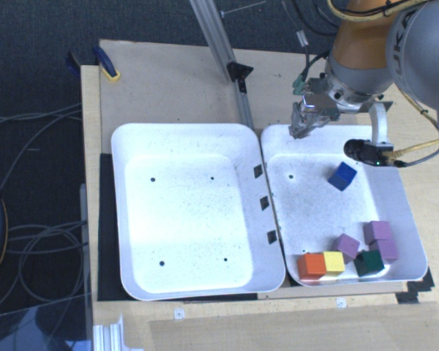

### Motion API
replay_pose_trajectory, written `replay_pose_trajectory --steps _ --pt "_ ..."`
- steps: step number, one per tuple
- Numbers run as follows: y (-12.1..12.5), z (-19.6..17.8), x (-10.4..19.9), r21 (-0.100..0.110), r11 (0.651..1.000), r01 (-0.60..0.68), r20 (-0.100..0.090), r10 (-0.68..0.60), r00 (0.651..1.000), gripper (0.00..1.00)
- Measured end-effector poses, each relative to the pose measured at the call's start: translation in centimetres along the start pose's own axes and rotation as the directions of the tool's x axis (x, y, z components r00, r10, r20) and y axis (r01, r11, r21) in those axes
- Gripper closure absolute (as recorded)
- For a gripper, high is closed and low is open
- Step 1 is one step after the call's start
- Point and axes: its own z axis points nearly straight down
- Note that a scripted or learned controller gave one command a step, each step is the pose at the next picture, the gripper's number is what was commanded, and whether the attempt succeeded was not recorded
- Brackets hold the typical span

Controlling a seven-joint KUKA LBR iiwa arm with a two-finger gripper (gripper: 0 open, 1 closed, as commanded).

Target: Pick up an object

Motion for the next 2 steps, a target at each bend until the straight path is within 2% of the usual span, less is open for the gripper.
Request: replay_pose_trajectory --steps 1,2 --pt "1.6 -0.6 4.7 0.0 1.0 0.0 -0.001 0.0 1.0 1.0" --pt "2.1 -0.5 10.7 0.0 1.0 0.0 -0.001 0.0 1.0 1.0"
